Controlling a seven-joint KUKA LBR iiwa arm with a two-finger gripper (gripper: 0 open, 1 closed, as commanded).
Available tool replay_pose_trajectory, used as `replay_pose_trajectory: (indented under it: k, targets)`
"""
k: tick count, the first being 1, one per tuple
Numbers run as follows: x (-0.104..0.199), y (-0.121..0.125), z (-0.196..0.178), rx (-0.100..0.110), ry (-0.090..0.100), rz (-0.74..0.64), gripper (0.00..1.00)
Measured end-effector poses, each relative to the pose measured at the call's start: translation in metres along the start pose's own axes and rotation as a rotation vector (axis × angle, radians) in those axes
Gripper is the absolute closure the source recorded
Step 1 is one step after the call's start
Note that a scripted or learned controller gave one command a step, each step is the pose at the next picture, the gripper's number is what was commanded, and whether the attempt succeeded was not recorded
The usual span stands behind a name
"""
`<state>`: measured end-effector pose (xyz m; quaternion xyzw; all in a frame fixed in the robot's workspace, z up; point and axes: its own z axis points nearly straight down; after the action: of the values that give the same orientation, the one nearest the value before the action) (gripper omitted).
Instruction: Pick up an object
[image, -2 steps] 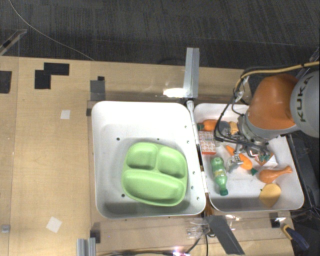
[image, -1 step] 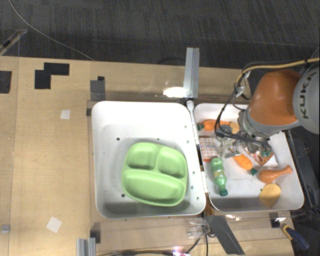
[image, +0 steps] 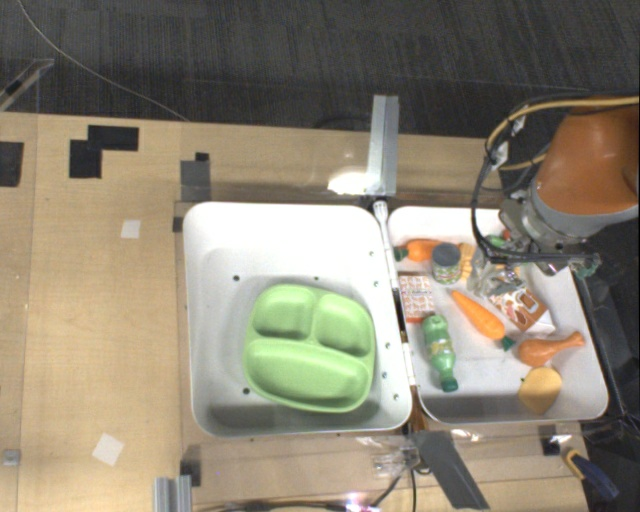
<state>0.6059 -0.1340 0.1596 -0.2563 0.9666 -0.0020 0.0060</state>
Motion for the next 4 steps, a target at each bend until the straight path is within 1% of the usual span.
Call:
replay_pose_trajectory:
  k: [1, 2, 3, 4]
  targets:
    - [0.012, -0.02, -0.108, 0.004, -0.004, 0.288, 1.0]
    - [0.057, 0.063, -0.094, -0.002, 0.004, 0.658, 1.0]
    - [0.046, 0.142, -0.072, -0.003, 0.006, 0.815, 1.0]
    - [0.04, 0.099, -0.047, 0.0, 0.005, 0.815, 1.0]
